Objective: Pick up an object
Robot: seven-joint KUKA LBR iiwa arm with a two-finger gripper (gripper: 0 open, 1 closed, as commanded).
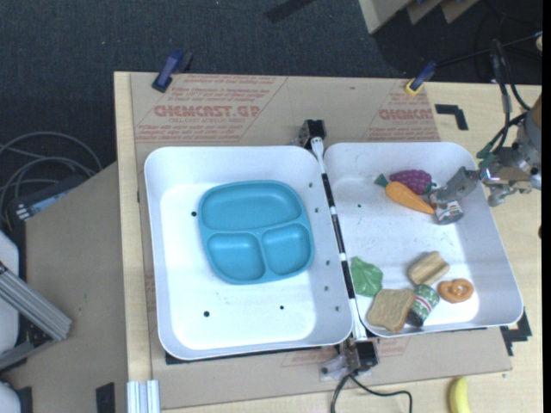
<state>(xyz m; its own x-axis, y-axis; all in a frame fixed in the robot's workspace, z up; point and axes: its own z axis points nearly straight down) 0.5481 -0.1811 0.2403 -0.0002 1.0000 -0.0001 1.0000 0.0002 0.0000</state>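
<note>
Lighting even and bright; white bins [172, 231] near overexposed, faint shadows. Image soft throughout, slightly grainy; dark floor [69, 41] underexposed, gripper [450, 205] area blurred

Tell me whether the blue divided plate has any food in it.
Empty. The blue plate in the left bin shows three bare compartments; the toy foods lie in the right bin.

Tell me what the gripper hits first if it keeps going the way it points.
The gripper points left into the right bin. Probably the toy carrot first, with the purple grapes just beyond; its height above them is unclear.
</note>
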